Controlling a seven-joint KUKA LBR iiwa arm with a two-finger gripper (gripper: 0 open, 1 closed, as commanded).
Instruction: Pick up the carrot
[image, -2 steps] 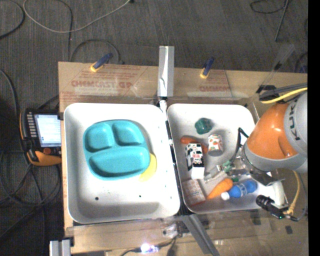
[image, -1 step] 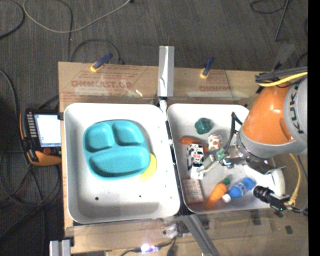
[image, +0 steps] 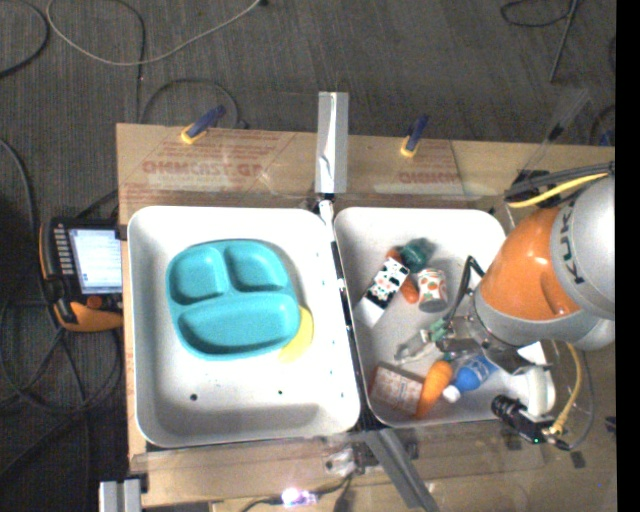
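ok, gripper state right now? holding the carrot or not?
Gripper: over the right bin, just above the carrot; open or closed cannot be told, and no carrot seen in a grasp.

The carrot (image: 435, 386) — orange, stubby — lies tilted near the right bin's (image: 352, 290) front edge.

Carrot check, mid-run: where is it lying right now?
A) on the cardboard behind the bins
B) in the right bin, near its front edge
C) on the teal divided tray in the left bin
B: the carrot lies in the right bin, low in the view, beside a blue-and-white bottle.
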